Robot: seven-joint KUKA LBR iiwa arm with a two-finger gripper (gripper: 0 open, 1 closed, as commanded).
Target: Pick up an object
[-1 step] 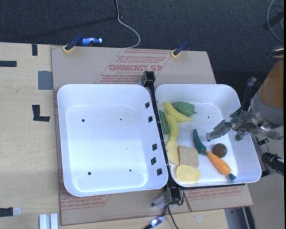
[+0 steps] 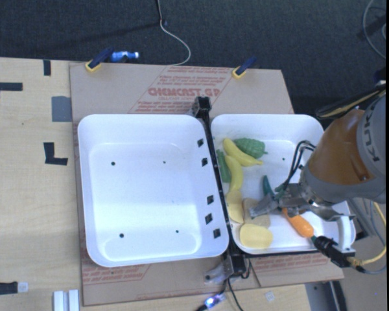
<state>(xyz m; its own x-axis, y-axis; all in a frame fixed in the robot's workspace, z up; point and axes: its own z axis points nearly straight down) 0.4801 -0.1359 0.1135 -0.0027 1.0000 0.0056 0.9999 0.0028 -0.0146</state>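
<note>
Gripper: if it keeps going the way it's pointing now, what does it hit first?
Likely the tan block right at the gripper tip, beside the long yellow piece; height above it is unclear from this slanted view.

A brown cardboard sheet [image 2: 181, 89] underlies the bins; two clamps, seemingly yellow-blue [image 2: 110, 57], grip its far edge.

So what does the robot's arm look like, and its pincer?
The arm is big, round and grey, with a wide orange band above the wrist. Thin black cables loop beside it. The pincer at its tip is dark grey metal, much thinner than the arm.
</note>
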